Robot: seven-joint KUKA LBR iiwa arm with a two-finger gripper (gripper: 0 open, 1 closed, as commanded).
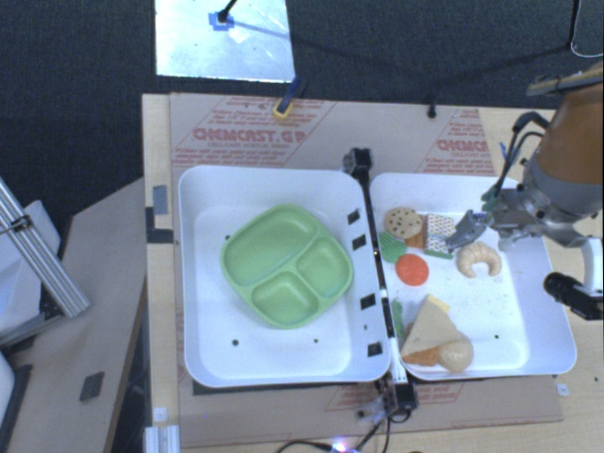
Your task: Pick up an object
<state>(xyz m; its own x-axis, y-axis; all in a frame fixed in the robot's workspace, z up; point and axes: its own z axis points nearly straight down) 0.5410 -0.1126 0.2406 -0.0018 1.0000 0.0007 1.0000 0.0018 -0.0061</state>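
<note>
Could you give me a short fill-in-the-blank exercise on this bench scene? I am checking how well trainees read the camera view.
1. The divided plate in the left bin is coloured ____.
2. The croissant lies in the ____ bin.
3. The plate has ____ compartments.
4. The red round piece lies directly below the ____.

Missing words: green; right; three; cookie

You had the bench (311, 125) topped with brown board printed in red lettering, sitting on dark carpet (75, 64). A shiny metal plate (224, 26) lay on the floor behind it, and an aluminium frame rail (38, 258) angled in at left.
</note>
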